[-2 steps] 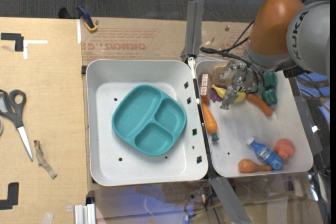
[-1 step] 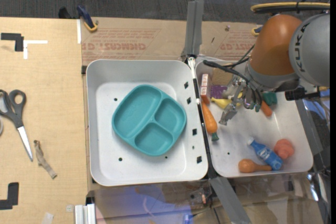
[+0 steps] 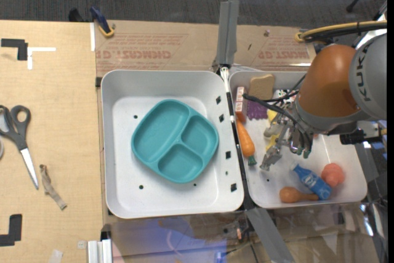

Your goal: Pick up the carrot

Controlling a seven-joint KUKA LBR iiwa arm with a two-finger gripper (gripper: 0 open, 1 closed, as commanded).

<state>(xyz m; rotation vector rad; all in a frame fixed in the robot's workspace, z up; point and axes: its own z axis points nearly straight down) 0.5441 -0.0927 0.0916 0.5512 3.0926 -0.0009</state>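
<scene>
Camera view: carrot (bin-wall-tight)

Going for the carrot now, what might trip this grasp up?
1. The carrot lies against the right bin's left wall, leaving little room on that side for a grasp.
2. The gripper hangs right of the carrot, so closing here likely misses.
3. A purple toy sits just above the carrot; a descent could nudge it.
</scene>
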